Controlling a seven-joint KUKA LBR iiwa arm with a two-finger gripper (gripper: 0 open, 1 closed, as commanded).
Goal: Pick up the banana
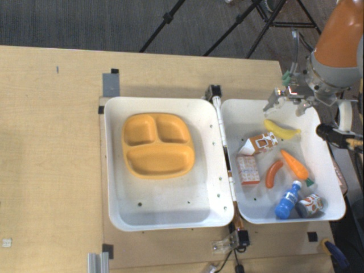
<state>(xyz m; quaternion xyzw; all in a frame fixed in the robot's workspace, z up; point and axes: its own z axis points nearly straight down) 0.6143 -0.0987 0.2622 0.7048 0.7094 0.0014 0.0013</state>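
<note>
The yellow banana (281,129) lies in the far part of the right bin (335,178), its length running left to right. My gripper (286,104) hangs just beyond and above it, near the bin's far edge. The jaws stand open, spread to either side, with nothing between them. The banana rests on the bin floor, apart from the fingers.
Close in front of the banana lie a small milk carton (259,145), a pink packet (248,169), a red sausage (273,173) and a carrot (296,165). A blue bottle (288,199) and a can (311,205) sit at the near corner. The left bin (116,169) holds an orange sectioned plate (159,145).
</note>
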